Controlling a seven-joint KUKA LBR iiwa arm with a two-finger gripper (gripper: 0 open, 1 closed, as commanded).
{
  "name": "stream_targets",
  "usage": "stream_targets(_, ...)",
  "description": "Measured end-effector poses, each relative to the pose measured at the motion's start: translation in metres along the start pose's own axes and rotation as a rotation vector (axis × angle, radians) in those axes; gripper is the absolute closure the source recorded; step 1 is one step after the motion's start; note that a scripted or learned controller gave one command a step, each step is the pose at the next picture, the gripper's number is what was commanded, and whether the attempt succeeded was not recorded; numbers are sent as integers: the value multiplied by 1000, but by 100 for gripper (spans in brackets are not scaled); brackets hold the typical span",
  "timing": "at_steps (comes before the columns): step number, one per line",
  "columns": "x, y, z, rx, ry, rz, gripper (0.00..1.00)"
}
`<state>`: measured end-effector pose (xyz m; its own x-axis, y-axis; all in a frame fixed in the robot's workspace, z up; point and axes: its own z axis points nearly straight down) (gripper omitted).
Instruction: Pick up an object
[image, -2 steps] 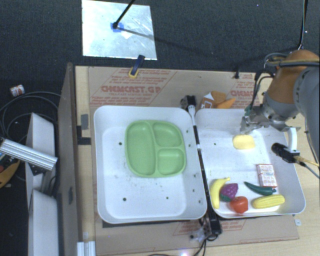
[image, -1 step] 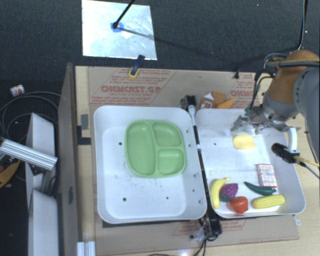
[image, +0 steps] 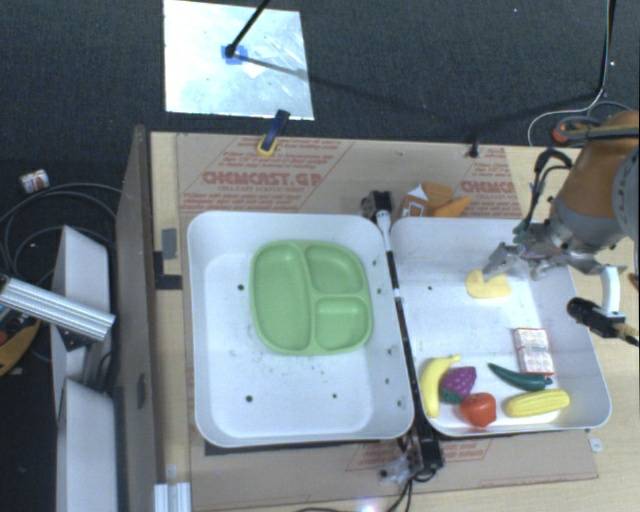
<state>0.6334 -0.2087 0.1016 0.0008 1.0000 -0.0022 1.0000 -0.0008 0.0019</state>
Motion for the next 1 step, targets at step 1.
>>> stream_targets(1, 50, -9, 11, 2, 3, -7, 0)
